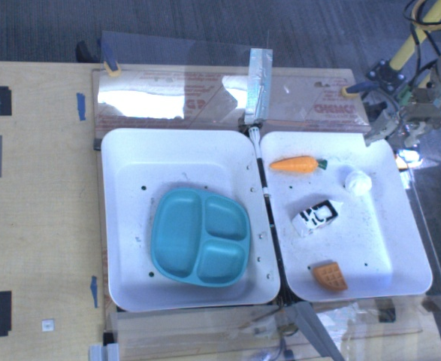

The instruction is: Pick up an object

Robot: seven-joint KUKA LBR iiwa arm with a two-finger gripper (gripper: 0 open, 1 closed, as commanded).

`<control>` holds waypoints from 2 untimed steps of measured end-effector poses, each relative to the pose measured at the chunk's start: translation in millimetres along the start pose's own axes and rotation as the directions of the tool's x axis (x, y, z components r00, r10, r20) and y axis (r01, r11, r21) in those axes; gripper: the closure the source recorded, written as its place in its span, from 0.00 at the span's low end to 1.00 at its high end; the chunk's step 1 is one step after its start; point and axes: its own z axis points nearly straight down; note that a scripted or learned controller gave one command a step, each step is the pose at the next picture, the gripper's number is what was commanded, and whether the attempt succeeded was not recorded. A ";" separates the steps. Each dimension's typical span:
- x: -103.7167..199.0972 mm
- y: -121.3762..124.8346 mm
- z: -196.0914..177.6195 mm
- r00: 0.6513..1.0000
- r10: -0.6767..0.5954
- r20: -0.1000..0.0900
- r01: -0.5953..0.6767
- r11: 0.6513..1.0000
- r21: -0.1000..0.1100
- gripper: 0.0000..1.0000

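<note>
Carrot (295,165) lies at twelve o'clock in my right bin (412,265), untouched. My pincer (400,130) hovers at two o'clock by the rim; I can't tell its opening. Nothing picked yet.

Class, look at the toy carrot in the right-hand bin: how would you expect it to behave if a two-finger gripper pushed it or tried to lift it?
The carrot looks round and tapered, so a sideways push would probably roll it in a curve. Its smooth orange surface may slip between fingers, especially near the narrow end. It lies flat on the right bin floor, apart from the other things, so it seems unlikely to tip.
</note>
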 end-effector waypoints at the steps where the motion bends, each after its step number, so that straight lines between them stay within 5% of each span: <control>1: 70.4 -14.6 122.4 0.989 -0.146 -0.003 0.146 0.989 0.006 0.00; 2: 97.8 -70.8 158.7 0.973 -0.231 0.002 0.231 0.973 -0.006 0.00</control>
